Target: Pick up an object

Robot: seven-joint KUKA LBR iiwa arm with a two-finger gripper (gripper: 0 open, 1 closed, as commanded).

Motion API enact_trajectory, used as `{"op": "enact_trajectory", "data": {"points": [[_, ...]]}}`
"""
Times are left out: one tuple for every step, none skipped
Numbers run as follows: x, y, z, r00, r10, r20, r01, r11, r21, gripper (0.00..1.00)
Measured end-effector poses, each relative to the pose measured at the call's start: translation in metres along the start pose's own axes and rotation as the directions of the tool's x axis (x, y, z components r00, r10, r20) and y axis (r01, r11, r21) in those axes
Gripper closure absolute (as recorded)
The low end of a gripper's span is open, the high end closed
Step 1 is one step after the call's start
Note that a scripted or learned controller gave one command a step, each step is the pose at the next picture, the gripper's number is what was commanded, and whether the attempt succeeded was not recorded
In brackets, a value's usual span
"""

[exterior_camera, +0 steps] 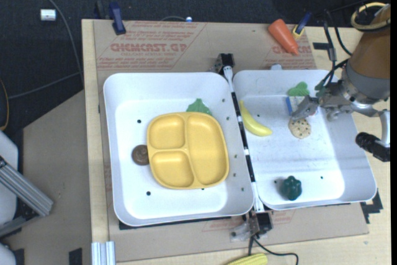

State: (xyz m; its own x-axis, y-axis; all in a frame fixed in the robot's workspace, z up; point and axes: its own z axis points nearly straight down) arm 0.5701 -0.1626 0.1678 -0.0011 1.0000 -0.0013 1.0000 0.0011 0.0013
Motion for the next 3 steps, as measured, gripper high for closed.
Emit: {"op": "enact_trajectory", "data": {"points": [[-0.019,0.033,0.08,1.0,0.0,0.0,0.0,1.0,0.001,0.0],[-0.019,0.034,0.068,1.0,-0.001,0.003,0.001,1.0,-0.003,1.0],[0.053,-0.001,-0.004,1.0,0.0,-0.003,0.0,1.0,0.001,1.0]]}}
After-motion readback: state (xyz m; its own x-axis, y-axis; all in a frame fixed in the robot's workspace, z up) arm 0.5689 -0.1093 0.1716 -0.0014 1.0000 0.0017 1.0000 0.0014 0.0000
